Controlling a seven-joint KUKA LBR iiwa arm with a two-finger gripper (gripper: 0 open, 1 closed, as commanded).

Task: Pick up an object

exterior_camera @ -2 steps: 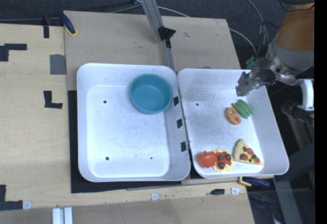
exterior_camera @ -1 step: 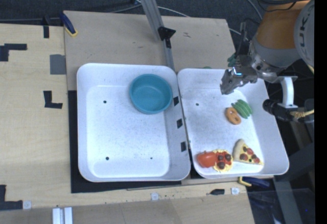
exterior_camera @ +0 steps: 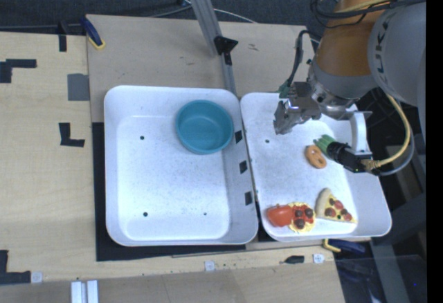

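Nearby, end effector (exterior_camera: 285,122), state unclear, hovers beside hot dog (exterior_camera: 316,156); blue bowl (exterior_camera: 203,126) well apart.

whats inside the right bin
In the right bin: a small orange piece, a pizza slice, and a red and yellow toy food at the near edge. The gripper hangs over the far part, covering the floor beneath it.
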